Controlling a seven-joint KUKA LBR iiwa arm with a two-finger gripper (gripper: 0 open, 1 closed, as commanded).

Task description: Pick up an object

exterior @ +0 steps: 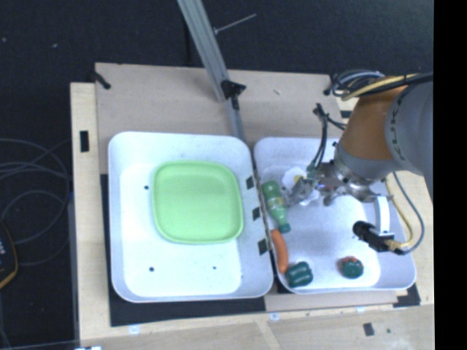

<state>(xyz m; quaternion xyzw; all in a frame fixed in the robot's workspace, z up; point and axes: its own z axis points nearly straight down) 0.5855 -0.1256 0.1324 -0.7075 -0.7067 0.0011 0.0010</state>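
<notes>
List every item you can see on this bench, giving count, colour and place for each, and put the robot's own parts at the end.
Bins: 2, white, side by side on the bench.
Plate: 1, light green, in the left bin.
Bottle-like object: 1, green, right bin's left edge.
Carrot-like object: 1, orange, below it.
Block: 1, dark green, right bin's front.
Ball: 1, teal and red, right bin's front.
Arm: 1, grey and orange, from the right.
Gripper: 1, over the right bin.

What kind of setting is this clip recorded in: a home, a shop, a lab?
Most likely a robotics lab bench set up for grasping trials: two shallow white bins on a plywood board, toy items like a green plate and an orange carrot, loose cables on dark flooring.
</notes>
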